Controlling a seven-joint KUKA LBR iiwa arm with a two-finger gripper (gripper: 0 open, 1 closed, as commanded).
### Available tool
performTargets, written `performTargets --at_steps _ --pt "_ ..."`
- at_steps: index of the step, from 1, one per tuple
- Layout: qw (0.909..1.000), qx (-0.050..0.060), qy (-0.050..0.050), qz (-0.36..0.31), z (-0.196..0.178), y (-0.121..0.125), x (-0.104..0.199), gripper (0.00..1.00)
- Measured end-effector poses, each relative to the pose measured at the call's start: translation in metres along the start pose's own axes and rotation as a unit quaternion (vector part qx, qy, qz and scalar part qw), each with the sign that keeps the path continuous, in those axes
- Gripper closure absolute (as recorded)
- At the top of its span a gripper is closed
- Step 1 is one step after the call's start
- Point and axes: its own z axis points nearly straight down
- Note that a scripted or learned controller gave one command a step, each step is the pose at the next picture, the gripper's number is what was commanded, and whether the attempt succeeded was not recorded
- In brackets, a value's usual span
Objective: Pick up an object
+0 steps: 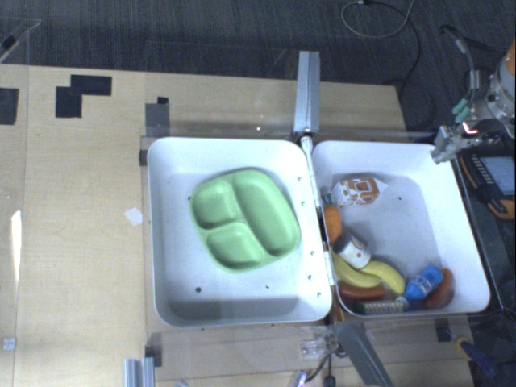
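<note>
The arm's gripper (463, 131) sat at the upper right corner of the right bin (451, 216), above its rim; whether the jaws were spread or pressed together could not be told. The left bin (169, 216) held a green three-compartment tray (244, 218). The right bin held a white-and-orange printed packet (359, 190), its writing too small to read, an orange item (332, 222) against the divider, a banana (371, 276), a small white-and-brown cylinder (355, 254), a blue bottle (422, 284) and a red item (369, 293). Both bins rested on the wooden surface (72, 240).
</note>
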Motion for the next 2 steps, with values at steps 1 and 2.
performTargets --at_steps 1,2 --pt "0.9988 0.001 0.0 -0.049 0.031 -0.027 0.028 1.0" --pt "0.9996 0.0 0.0 0.028 -0.001 -0.036 0.004 1.0"
